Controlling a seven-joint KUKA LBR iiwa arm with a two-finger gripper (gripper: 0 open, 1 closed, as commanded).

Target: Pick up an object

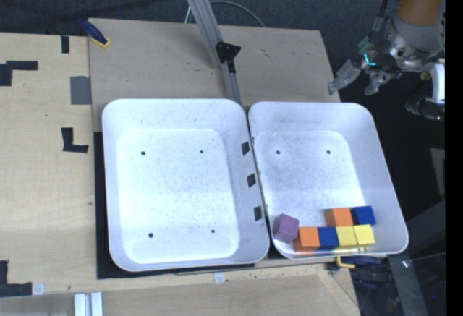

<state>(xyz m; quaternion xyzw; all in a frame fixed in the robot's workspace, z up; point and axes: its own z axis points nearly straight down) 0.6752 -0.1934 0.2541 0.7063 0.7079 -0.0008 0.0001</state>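
Observation:
Several small blocks lie in the near right corner of the right bin (pixel 362 135): a purple block (pixel 287 226), an orange block (pixel 309 236), a blue block (pixel 327 236), two yellow blocks (pixel 354 235), and behind them another orange block (pixel 338 218) and blue block (pixel 362 215). My gripper (pixel 359 81) hangs at the upper right, beyond the far right corner of that bin and far from the blocks. It is open, with its two fingers spread and nothing between them.
The left bin (pixel 116 163) sits beside the right one, their rims touching in the middle. A slanted metal pole (pixel 205 11) with a black clamp stands behind the bins. Black tape marks dot the wooden bench (pixel 43 105) at left.

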